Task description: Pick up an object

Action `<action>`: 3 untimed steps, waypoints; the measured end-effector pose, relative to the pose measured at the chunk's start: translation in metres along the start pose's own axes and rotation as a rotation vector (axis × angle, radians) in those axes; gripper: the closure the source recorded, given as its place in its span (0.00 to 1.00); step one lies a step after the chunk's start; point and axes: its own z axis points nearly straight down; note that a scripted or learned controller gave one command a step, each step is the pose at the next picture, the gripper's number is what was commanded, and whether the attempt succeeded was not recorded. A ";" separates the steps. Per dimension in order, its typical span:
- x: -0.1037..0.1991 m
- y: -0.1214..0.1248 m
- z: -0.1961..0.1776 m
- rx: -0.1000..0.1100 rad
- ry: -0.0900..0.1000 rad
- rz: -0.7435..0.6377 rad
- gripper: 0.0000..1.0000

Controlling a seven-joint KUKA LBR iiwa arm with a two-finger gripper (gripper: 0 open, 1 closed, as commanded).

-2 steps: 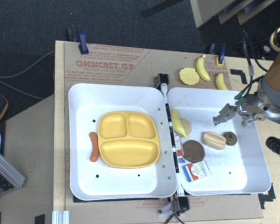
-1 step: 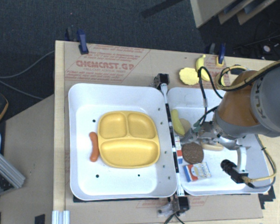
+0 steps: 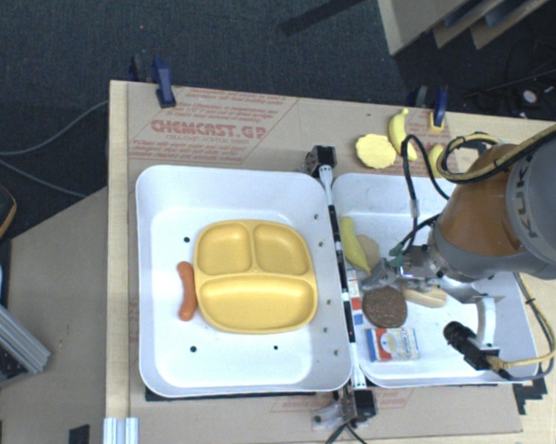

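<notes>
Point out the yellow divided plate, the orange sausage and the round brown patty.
yellow divided plate (image 3: 254, 276): camera view, on the ridge between its compartments.
orange sausage (image 3: 187, 291): camera view, mid-length.
round brown patty (image 3: 384, 307): camera view, centre of its top face.

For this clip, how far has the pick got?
Done: the gripper is down in the right bin, close to the banana and the brown patty. In hand: nothing visibly held. Left: grasp and lift. The hot dog and yellow tray lie in the left bin.
</notes>
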 end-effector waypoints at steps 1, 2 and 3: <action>-0.053 0.052 0.002 0.000 -0.003 0.001 0.00; -0.119 0.117 0.002 0.013 0.016 -0.002 0.00; -0.122 0.116 -0.010 0.007 -0.003 -0.003 1.00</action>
